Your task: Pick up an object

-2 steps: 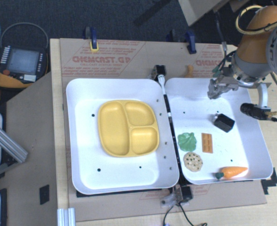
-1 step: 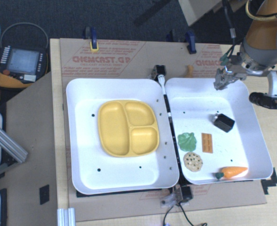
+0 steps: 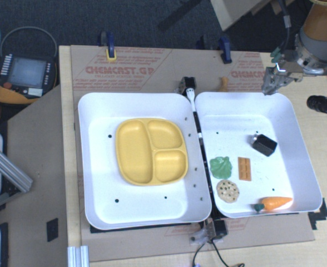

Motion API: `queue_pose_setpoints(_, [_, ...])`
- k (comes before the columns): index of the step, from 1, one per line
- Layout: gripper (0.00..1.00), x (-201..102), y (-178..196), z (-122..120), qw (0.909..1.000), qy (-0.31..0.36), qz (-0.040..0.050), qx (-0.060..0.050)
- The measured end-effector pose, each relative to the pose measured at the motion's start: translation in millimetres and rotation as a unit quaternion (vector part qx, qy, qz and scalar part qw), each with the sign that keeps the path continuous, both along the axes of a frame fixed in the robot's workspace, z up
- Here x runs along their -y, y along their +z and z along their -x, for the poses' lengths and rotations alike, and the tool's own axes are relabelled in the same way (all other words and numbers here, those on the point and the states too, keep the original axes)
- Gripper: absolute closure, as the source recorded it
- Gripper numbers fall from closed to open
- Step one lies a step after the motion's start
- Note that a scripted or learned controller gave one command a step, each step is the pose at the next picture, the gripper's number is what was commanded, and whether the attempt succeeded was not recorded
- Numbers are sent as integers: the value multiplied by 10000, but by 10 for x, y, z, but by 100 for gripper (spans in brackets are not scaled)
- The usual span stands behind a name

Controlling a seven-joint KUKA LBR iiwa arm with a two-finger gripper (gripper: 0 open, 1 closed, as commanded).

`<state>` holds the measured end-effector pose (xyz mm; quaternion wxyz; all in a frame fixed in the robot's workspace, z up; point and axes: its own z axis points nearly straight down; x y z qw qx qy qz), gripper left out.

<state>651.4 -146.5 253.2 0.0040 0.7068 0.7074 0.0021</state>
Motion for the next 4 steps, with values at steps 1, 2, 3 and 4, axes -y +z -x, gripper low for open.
queue_pose_setpoints(1, [100,-631,-62,111,10000,26,-27,-54])
queue_pose_setpoints(2, [100,-1102,-146,150,10000,21,-24,-55])
queue_pose_setpoints(3, [100,-1692,-191,362,10000,25,-28,-62])
queue_pose_setpoints(4, [100,-2265,-318,471,10000,27,-25,-64])
